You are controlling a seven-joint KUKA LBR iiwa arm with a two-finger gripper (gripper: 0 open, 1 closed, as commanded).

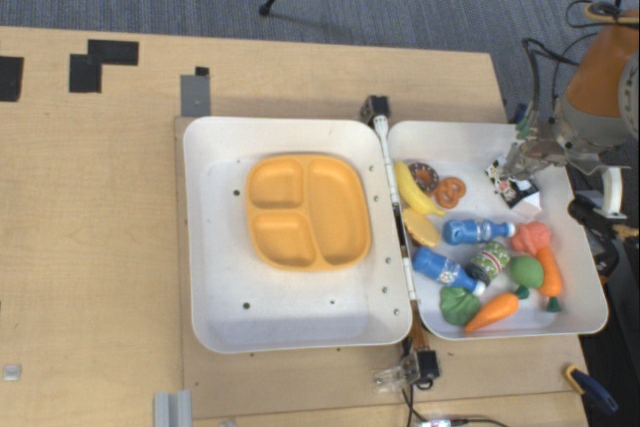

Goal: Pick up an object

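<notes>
Claw [521, 165] low over the far right part of the right bin [590, 315], its tips at a small black-and-white object [512, 183]; whether they are spread or pressed together, cannot tell, nor whether the object is gripped. Grey arm [600, 110] with its orange band enters from the right, above the claw. Taking the black-and-white object as landmark: left of it a brown pretzel-like piece [450, 189] and a dark round item [424, 177], then a banana [412, 190] by the bin's left wall. Nearer the camera from it, a blue bottle [478, 232], a pink-red lump [534, 238], two carrots [549, 275] [493, 312], and green pieces [526, 271]. Far left of it, the left bin [215, 315] holds a yellow divided plate [305, 211]. Both bins sit on the wooden bench [90, 245].
</notes>
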